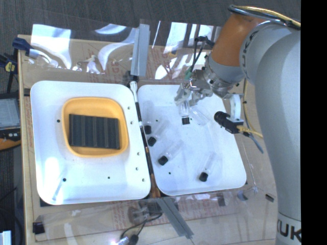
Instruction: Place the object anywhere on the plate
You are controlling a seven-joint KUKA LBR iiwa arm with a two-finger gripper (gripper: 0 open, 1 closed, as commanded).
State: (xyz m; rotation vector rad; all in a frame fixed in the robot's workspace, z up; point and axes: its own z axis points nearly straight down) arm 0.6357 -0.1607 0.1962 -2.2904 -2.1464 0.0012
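A yellow plate [94, 107] with a dark ridged centre lies in the left white bin [46, 152]. Several clear vials with black caps lie in the right white bin [230, 175]. My gripper [185, 99] hangs over the upper middle of the right bin, tip pointing down. Directly under it is one clear vial [185, 117], black cap towards the camera. Whether that vial is gripped is unclear. Another clear vial [200, 118] lies just to its right.
More vials lie lower in the right bin: two by its left wall [149, 135], one near the middle [164, 158], one at the bottom right [204, 175]. The arm's orange band [232, 37] and grey body fill the right side. A raised divider [139, 116] separates the bins.
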